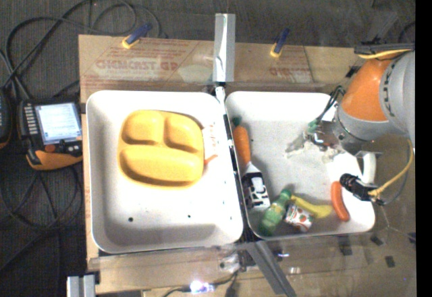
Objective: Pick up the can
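Red-white can (298, 218) lying near bin's (283, 103) front edge.

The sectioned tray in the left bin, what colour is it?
Yellow. The tray has three compartments and shows best in the camera view.

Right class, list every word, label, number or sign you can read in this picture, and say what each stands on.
Red print on the brown cardboard sheet: mirrored and faint, not readable.
Label on the black and white bottle: too small to read.
Label on the small red and white can: blurred.
Lit screen of the black handheld pendant: too small to read.
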